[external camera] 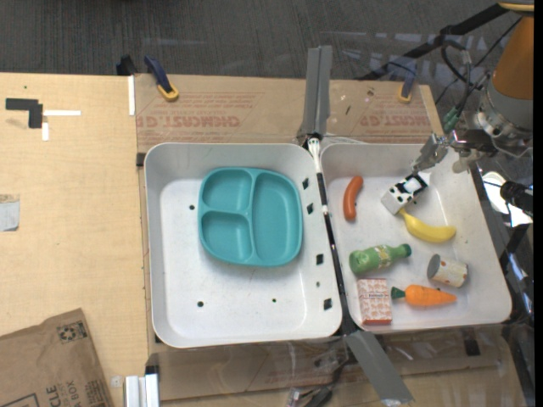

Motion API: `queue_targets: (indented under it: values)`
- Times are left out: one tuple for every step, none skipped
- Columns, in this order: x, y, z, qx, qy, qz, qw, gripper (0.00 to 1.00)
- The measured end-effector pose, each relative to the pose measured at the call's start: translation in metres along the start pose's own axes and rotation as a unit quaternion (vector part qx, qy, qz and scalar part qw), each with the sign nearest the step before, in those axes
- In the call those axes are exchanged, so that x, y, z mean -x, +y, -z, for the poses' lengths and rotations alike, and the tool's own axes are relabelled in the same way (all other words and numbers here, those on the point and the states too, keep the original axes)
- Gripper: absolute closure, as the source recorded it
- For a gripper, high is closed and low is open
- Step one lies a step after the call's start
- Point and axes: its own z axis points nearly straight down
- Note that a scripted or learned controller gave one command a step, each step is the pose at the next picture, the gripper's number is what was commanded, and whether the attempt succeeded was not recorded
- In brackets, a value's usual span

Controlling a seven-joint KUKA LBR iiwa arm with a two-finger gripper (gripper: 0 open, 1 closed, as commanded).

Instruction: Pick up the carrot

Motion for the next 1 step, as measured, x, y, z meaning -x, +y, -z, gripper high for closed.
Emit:
queue_targets:
  values:
    - [-0.0028, -0.0558, -0.0642, 0.000, 0.000, 0.091, 0.9959, 0.00]
